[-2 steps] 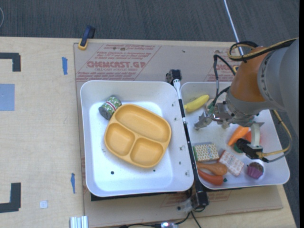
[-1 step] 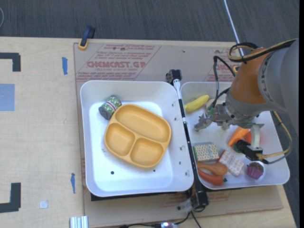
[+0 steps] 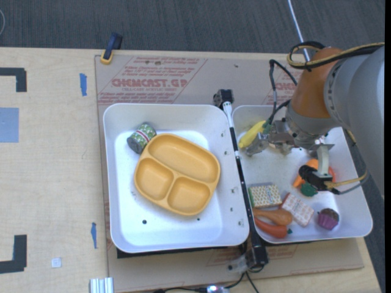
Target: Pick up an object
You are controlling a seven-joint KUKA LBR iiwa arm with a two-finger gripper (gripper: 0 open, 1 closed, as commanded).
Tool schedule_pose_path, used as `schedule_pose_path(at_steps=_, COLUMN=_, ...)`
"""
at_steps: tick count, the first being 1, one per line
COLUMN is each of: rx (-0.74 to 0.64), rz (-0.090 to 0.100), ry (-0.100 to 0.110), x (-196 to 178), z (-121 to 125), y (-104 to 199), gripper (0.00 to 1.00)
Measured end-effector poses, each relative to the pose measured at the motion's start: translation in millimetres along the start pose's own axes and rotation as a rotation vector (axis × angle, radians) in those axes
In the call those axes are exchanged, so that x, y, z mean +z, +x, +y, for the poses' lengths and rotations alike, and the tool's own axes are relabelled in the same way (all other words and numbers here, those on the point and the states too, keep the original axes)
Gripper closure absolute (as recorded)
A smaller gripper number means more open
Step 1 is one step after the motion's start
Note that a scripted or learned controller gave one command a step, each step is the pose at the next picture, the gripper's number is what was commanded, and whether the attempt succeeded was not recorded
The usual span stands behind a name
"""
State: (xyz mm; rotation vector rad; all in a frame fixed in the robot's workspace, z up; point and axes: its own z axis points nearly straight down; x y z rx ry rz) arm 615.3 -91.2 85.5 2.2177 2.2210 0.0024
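Gripper (image 3: 264, 140) sat low in the right bin (image 3: 360, 221), far-left corner, just beside the yellow banana (image 3: 252, 133); couldn't tell its opening from here. Left bin (image 3: 116, 163) held a yellow divided plate (image 3: 177, 174) and a small can (image 3: 141, 137).

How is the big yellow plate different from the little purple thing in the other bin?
The divided yellow plate is wide, flat and has three compartments; the purple toy is small and rounded. The yellow plate lies in the left bin; the purple toy sits in the right bin's near corner. Both rest untouched.
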Motion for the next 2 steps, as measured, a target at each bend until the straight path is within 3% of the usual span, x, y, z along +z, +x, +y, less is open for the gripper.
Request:
schedule_pose_path(at_steps=1, rx=0.001, rz=0.001, ry=0.002, x=-0.4, z=-31.0, y=-4.5, gripper=0.0)
schedule_pose_path(at_steps=2, rx=0.001, rz=-0.001, ry=0.0, x=-0.4, z=-27.4, y=-0.7, gripper=0.0)
